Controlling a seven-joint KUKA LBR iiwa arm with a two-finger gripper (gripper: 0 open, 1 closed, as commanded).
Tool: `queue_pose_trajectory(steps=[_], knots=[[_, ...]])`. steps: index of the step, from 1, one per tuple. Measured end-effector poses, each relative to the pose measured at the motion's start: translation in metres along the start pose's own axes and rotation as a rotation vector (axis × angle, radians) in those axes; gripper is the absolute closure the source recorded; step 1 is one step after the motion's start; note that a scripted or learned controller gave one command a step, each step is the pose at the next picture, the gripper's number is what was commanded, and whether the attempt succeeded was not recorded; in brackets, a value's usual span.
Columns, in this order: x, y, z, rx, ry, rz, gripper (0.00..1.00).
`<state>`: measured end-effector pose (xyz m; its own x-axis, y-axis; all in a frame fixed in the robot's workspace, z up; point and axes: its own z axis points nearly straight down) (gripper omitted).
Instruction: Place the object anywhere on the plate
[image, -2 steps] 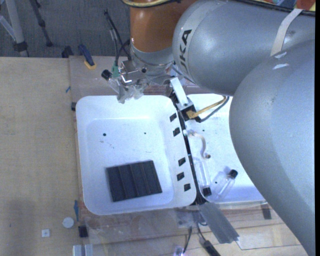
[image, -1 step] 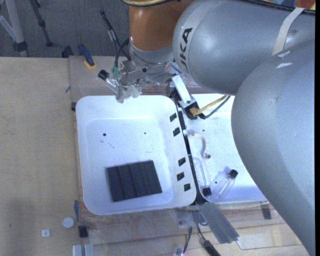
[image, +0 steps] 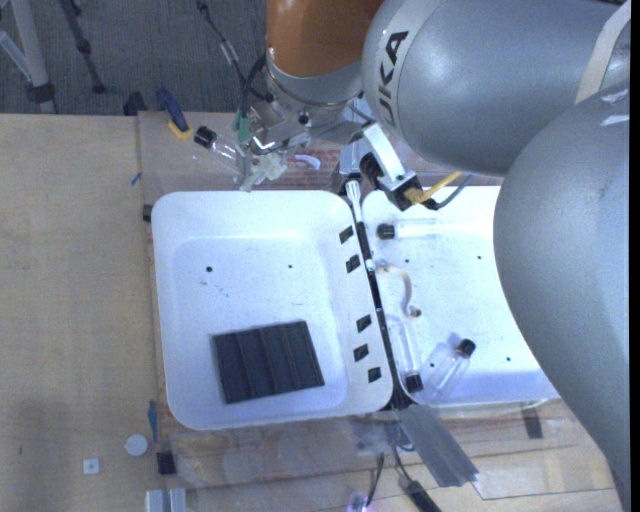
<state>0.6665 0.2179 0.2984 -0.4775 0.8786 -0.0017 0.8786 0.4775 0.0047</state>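
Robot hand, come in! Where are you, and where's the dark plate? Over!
Hand above far rim of left bin. Dark plate lies flat in that bin's near part, well apart from the hand. Right bin holds clear objects.

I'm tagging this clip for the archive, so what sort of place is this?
Probably a robotics lab test bench, not a home or shop. A grey KUKA arm reaches over two white bins set side by side on a wooden bench, with loose cables behind and a dark ridged plate in the left bin.
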Motion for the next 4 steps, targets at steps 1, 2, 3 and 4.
queue_pose_trajectory(steps=[1,2,3,4], knots=[[-0.001,-0.001,0.010,0.005,0.001,-0.036,1.00],[0.002,0.000,0.026,0.006,0.003,-0.108,1.00],[-0.003,-0.001,0.006,-0.001,0.000,-0.277,1.00],[0.002,-0.005,0.010,0.004,0.002,-0.356,1.00]])
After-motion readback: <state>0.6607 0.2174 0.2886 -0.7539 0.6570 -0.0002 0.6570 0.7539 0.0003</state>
